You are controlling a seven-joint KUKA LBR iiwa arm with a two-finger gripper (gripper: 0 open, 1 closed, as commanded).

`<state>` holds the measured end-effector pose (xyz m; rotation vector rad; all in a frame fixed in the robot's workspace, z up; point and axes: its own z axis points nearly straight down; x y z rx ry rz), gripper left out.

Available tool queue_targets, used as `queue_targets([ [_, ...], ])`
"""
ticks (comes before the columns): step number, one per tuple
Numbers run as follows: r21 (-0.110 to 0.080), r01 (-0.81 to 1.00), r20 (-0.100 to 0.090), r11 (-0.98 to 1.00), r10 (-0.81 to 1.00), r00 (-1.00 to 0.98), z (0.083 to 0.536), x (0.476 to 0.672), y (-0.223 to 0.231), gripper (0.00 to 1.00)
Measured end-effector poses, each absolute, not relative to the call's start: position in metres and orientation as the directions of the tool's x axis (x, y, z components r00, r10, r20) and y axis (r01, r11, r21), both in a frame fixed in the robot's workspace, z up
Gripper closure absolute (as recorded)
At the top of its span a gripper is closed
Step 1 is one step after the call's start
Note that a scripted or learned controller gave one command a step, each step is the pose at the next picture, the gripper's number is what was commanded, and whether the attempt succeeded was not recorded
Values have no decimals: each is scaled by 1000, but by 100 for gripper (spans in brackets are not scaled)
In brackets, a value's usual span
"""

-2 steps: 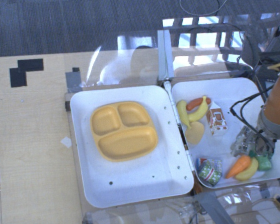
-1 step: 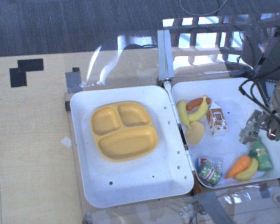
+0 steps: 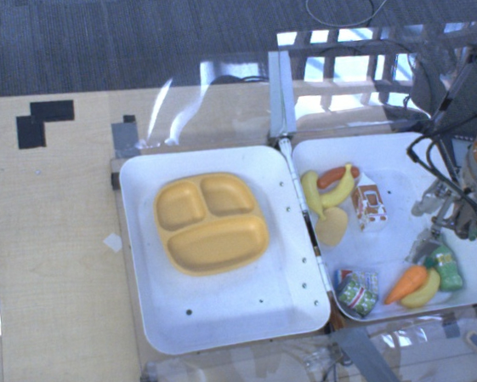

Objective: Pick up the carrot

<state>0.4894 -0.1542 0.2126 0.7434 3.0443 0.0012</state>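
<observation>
The orange carrot [image 3: 405, 282] lies near the front edge of the right bin [image 3: 395, 175], tilted, with its thick end up and to the right. It touches a yellow fruit [image 3: 424, 291] and sits next to a green bottle [image 3: 445, 268]. My gripper [image 3: 422, 226] hangs at the bin's right side, just above and to the right of the carrot. Its fingers are open with nothing between them, and the lower fingertip [image 3: 418, 249] is close to the green bottle.
The right bin also holds a banana [image 3: 311, 193], a red sausage-like item [image 3: 333, 176], a small carton [image 3: 369, 203], a tan round piece [image 3: 332, 226] and a green packet [image 3: 358, 291]. A yellow divided tray [image 3: 211, 222] sits in the left bin [image 3: 227, 315].
</observation>
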Motion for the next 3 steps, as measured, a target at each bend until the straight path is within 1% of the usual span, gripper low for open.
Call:
queue_targets([
  [1,5,460,-15,888,460,-888,89,492,-162,0],
  [2,8,460,-21,888,460,-887,101,495,-161,100],
  [3,4,562,-7,827,562,-827,218,507,-119,100],
])
